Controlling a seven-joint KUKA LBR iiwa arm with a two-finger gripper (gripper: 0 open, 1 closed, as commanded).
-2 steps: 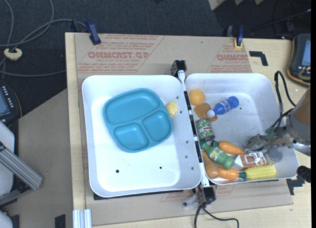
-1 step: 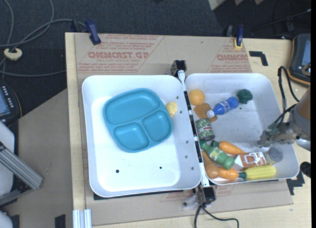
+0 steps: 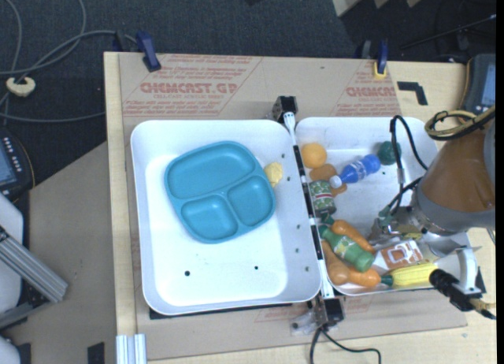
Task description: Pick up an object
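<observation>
Gripper [image 3: 391, 227] low in the right bin [image 3: 350, 130], grip unreadable; corn [image 3: 411, 276], carrot [image 3: 346, 238], bottle [image 3: 360, 169] crowd around.

Left bin [image 3: 150, 197]: holds a divided plate [image 3: 220, 191] toward its back-left, and a small toy [image 3: 273, 172] by its right wall.
Right bin [image 3: 346, 128]: just right of the left bin.
Back-left corner: ball [image 3: 314, 154], bottle [image 3: 356, 170] to its right.
Left wall: can [image 3: 322, 195].
Front-left corner: carrot [image 3: 352, 276], corn [image 3: 409, 276] to its right along the front wall.
Arm [image 3: 457, 185]: over the right bin's right side.
</observation>
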